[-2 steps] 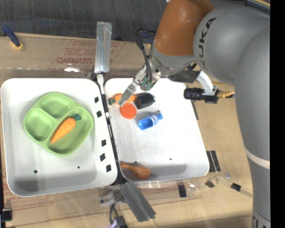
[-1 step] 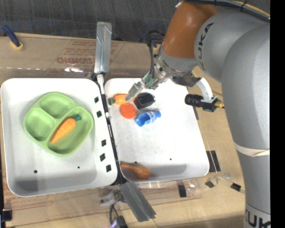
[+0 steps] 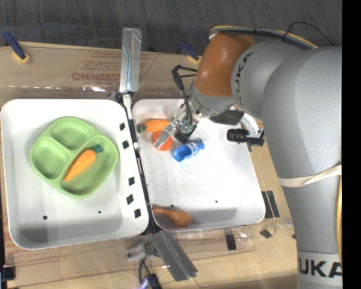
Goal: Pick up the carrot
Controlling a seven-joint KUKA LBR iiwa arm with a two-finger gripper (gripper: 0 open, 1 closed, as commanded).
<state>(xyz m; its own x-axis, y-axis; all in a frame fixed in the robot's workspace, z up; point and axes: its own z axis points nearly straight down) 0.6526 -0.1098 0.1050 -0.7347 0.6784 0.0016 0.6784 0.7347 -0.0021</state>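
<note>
A carrot (image 3: 81,163), orange with a green top, lies in the front compartment of a green divided plate (image 3: 51,155) in the left bin (image 3: 24,221). My gripper (image 3: 178,129) is down in the right bin (image 3: 240,191), near its back left corner and far from that carrot. It hovers among an orange carrot-like piece (image 3: 154,126), a red-orange item (image 3: 163,143) and a blue item (image 3: 186,152). The gripper's tip partly covers the red-orange item.
A brown elongated item (image 3: 172,216) lies at the front edge of the right bin. A metal divider (image 3: 134,155) runs between the two bins. The arm's orange band and grey body (image 3: 277,89) loom over the right bin's back right.
</note>
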